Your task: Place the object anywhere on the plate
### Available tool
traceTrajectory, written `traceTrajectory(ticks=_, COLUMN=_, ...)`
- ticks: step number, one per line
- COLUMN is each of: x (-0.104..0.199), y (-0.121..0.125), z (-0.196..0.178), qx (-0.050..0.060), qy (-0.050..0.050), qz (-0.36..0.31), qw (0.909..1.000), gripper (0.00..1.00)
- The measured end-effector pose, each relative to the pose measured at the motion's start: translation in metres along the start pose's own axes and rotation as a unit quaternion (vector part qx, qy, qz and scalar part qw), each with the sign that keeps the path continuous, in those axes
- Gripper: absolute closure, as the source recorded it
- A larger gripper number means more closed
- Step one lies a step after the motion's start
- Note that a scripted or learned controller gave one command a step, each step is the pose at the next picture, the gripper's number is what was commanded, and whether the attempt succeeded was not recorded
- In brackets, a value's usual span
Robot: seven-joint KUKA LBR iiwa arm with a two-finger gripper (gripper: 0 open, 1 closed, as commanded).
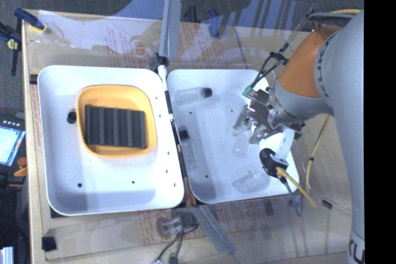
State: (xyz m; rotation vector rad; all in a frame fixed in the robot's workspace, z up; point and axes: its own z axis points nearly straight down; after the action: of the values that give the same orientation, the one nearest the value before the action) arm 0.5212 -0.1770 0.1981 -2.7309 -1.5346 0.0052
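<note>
My arm (pixel 337 71) fills the right. My gripper (pixel 247 127) hangs over the right bin (pixel 216 188), jaw state unreadable. Clear tube with black cap (pixel 192 94) lies near that bin's top edge. Yellow plate (pixel 114 96) with dark ridged insert (pixel 116 127) sits in left bin (pixel 93 195).

Single fixed cam, mounted above the bench (pixel 93 244), looking down at a slant. Mid-range: both white bins fit in frame side by side, left bin (pixel 55 188) and right bin (pixel 210 188), with bench edge and dark floor along the top. Arm (pixel 334 83) enters from frame right and blocks part of the right bin's far side.
</note>
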Motion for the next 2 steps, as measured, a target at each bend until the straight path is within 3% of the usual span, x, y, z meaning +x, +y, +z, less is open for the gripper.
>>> traceTrajectory(ticks=1, x=0.005, y=-0.048, z=-0.058, qx=-0.003, qy=-0.001, qz=-0.078, qw=0.9969, gripper=1.0)
traceTrajectory(ticks=2, x=0.012, y=-0.06, z=-0.037, qx=-0.002, qy=-0.002, qz=-0.194, qw=0.9811, gripper=1.0)
